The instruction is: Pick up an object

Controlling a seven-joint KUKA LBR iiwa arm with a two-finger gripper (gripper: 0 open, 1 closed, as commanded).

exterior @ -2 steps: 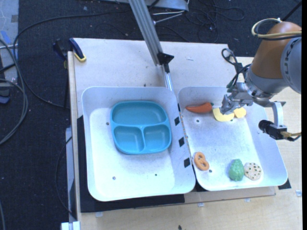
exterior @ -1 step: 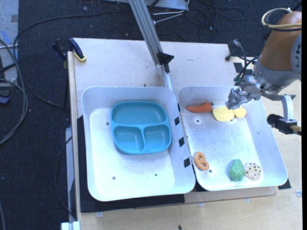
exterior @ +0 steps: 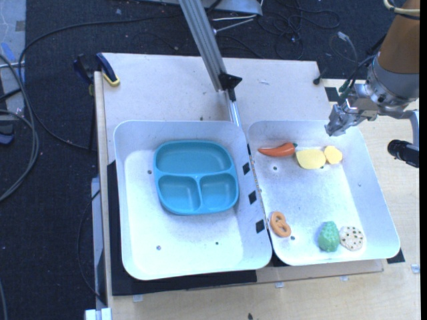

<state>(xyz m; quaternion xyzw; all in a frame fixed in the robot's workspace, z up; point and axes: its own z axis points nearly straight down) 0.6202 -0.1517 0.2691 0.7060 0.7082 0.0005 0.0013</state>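
Dark flooring strewn with cables is seen around the bench [exterior: 280, 79], on which two white bins are set side by side. A blue divided plate [exterior: 197, 177] is held in the left bin [exterior: 133, 245]. In the right bin [exterior: 373, 205], a red-orange pepper [exterior: 277, 150], two yellow pieces [exterior: 318, 157], a pretzel [exterior: 280, 224], a green lump [exterior: 327, 237] and a cookie [exterior: 351, 238] are noted. The gripper [exterior: 339, 124] is poised at the bin's 1 o'clock rim; its opening cannot be judged, and nothing is seen held. A descent toward 7 o'clock, centred on one isolated yellow piece, is advised.
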